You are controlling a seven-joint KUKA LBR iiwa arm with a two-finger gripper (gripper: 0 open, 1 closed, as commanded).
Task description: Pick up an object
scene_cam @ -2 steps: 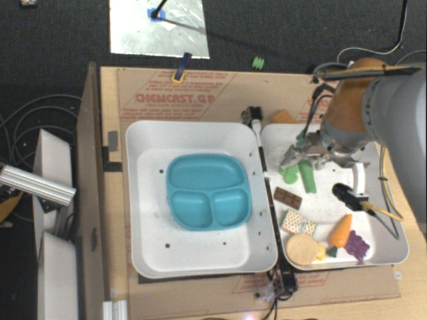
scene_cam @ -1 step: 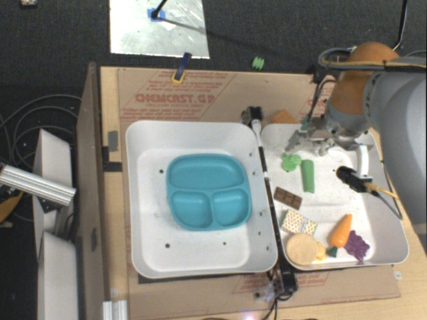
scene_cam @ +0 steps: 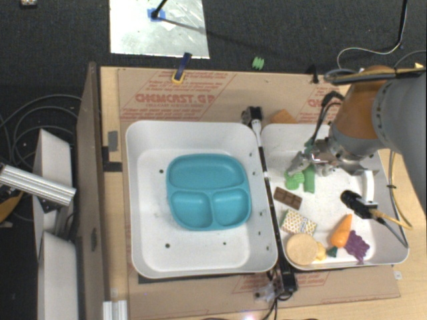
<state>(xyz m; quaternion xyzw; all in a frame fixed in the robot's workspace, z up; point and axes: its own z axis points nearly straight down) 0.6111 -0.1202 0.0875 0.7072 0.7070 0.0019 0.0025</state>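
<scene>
The jaws (scene_cam: 308,163) hung low over the right bin (scene_cam: 387,249), at centre right of the frame, spread apart with nothing between them. The green toy pieces (scene_cam: 299,179) lay just below and left of them, very near. A blue divided tray (scene_cam: 208,191) sat in the left bin (scene_cam: 150,245).

Red print on the brown cardboard sheet (scene_cam: 200,89) under the bins: far-left strip reads roughly "CHEMCAST GP", letters partly washed out. Same red lettering repeats at the far right of the sheet, near the arm, too cut off to read. Smaller red lines above the big text, too tiny to read. No other legible text.
</scene>
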